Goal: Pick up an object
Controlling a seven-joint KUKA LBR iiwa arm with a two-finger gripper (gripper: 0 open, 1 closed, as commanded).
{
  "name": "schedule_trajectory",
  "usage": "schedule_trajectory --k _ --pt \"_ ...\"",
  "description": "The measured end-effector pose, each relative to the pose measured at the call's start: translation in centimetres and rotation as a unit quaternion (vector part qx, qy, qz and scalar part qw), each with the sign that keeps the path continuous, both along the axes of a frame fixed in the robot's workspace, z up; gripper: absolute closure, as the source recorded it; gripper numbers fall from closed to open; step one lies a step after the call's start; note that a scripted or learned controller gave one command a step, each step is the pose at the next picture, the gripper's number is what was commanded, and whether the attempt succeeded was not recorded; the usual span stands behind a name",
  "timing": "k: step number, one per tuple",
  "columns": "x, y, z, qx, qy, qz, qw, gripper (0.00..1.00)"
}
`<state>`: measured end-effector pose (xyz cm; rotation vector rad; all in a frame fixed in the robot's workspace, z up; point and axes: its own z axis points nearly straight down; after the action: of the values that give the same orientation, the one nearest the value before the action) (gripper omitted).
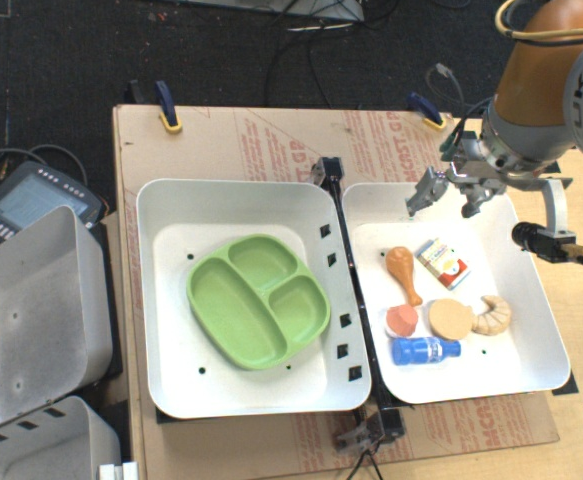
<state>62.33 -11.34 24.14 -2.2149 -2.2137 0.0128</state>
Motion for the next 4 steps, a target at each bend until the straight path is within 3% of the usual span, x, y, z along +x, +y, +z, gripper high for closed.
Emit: schedule_trajectory --k 1,3,4 --pt "0.2 0.0 0.8 -0.0007 -0.006 0.001 1.0 0.0" --pt "0.0 0.8 -11.9 -0.0005 -0.004 0.0 1.0 0.0" --pt "0.2 0.9 -14.9 -0.001 -0.008 0.0 1.0 0.0"
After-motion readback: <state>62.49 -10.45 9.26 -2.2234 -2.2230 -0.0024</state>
